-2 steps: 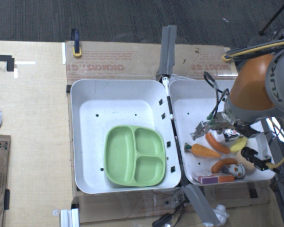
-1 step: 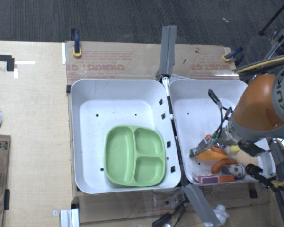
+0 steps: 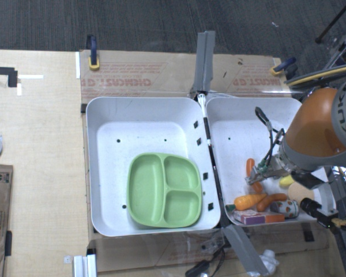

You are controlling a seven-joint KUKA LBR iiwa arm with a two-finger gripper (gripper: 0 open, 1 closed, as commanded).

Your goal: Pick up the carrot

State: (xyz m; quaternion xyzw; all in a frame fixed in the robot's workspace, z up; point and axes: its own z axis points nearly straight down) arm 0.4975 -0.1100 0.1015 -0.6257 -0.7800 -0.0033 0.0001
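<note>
The carrot (image 3: pixel 248 201) is an orange stub lying near the front of the right bin (image 3: pixel 230 126). My gripper (image 3: pixel 258 176) is low in that bin, just above and slightly right of the carrot, beside a small orange-red piece (image 3: pixel 251 166). The grey arm with its orange band (image 3: pixel 314 126) covers the bin's right side. Nothing can be seen held in the gripper.
A reddish sausage-like item (image 3: pixel 272 201), a pink and purple box (image 3: pixel 255 217), a yellow piece (image 3: pixel 286 182) and a cream piece (image 3: pixel 305 193) crowd the right bin's front. A green divided plate (image 3: pixel 164 190) lies in the left bin (image 3: pixel 104 154).
</note>
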